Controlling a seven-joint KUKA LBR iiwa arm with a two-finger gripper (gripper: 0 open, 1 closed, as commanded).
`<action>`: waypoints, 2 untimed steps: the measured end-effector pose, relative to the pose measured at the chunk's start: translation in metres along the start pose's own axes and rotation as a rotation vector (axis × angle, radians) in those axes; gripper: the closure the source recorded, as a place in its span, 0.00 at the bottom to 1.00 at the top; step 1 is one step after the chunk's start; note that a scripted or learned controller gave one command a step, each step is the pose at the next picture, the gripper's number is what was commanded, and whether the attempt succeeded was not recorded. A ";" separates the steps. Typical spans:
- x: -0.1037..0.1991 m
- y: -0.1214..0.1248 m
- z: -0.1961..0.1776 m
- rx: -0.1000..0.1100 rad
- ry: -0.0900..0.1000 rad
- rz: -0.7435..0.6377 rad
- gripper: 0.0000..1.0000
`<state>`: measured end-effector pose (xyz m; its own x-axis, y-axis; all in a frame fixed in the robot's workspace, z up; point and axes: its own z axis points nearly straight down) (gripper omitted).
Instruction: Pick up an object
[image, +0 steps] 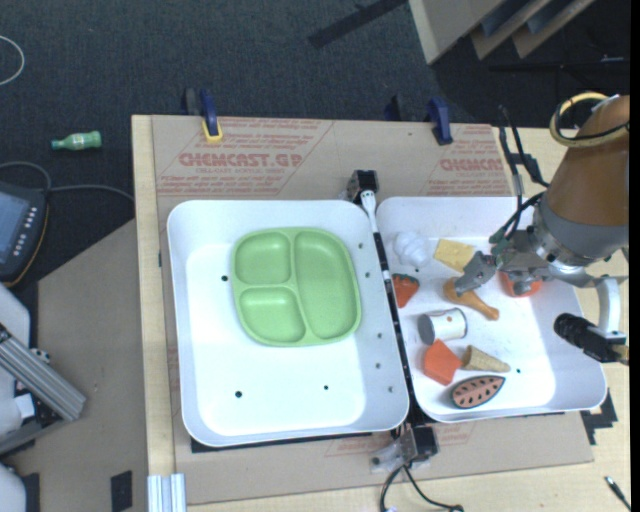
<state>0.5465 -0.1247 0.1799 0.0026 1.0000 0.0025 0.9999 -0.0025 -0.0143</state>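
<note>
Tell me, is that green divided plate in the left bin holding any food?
Empty. The green plate lies flat in the left bin, and all three compartments show bare green.

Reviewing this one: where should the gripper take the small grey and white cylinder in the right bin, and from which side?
Grip the cylinder across its round body, coming from above. It lies on its side, and the orange block sits close below it, so fingers probably fit best closing across its middle.

Scene is evenly lit from overhead, moderately bright. White bins are near blown out; glare is seen on the left bin's floor. Shadows are soft and short, e.g. under the green divided plate. Dark carpet is underexposed. Overall res. is low, w/ slight softness at edges.
</note>
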 end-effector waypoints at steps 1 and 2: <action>0.000 0.003 -0.007 -0.015 -0.002 -0.003 0.00; 0.005 0.000 0.056 -0.006 0.000 -0.002 0.00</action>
<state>0.5458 -0.1199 0.1243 0.0003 1.0000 0.0023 1.0000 -0.0002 -0.0078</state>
